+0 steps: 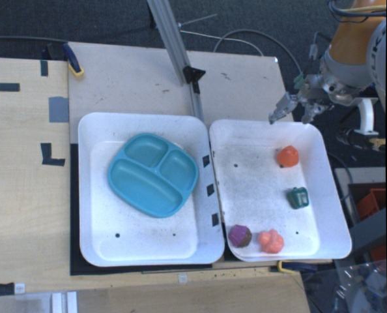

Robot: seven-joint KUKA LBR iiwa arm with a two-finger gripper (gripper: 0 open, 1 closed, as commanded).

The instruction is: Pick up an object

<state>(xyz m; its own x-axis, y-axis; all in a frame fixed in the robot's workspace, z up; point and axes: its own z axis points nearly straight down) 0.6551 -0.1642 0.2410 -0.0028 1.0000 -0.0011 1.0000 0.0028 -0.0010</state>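
Two white bins (89, 175) on a scuffed tan bench (128, 77) — dark floor (83, 5) beyond.

The arm (359, 28) runs off the top right edge, upper links cut away, so most of it is out of frame. The gripper (291, 113) is a small blurred cluster; how its fingers stand is too smeared to read. Far left of the gripper, the desk (17, 175) is sliced by the left edge. Below the gripper, at the bottom right corner, dark clutter (369, 272) blurs into shapes I cannot name.
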